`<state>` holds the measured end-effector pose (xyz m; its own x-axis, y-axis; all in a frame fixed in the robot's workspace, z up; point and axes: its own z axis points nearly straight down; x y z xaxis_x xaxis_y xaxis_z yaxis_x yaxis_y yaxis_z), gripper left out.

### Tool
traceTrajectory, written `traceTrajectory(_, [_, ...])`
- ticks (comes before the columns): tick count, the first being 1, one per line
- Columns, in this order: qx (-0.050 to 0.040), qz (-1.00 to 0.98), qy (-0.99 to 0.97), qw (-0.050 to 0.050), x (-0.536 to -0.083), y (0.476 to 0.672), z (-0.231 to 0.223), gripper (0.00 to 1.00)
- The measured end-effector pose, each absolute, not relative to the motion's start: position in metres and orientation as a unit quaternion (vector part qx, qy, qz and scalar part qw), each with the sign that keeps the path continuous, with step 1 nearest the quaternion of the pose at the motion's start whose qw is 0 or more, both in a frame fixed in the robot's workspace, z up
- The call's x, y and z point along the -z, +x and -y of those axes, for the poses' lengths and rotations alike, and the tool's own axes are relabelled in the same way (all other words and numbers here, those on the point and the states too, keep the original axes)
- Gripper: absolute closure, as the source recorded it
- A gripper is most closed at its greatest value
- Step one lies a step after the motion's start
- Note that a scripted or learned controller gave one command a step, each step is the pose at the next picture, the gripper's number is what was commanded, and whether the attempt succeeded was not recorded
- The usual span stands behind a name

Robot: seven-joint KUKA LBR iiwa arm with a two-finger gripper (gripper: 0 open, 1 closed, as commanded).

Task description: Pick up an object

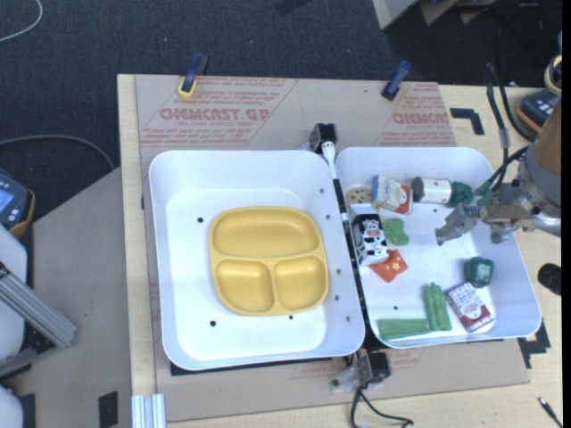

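Hovering over the right bin (508, 319), claw (452, 228) open and holding nothing, yellow tray (268, 259) in left bin (178, 239)

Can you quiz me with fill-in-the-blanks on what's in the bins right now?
1. The yellow divided tray lies in the ____ bin.
2. The tray has ____ compartments.
3. The gripper hangs over the ____ bin.
4. The green beans lie near that bin's ____ edge.

Answers: left; three; right; front
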<state>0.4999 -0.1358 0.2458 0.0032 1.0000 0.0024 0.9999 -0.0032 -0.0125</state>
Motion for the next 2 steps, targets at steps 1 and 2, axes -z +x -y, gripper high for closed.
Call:
traceTrajectory(1, [-0.0001, 0.707, -0.707, 0.000, -0.251, 0.502, 0.136, 0.00])
traceTrajectory(2, [-0.0016, 0.707, -0.707, 0.003, -0.204, 0.493, 0.134, 0.00])
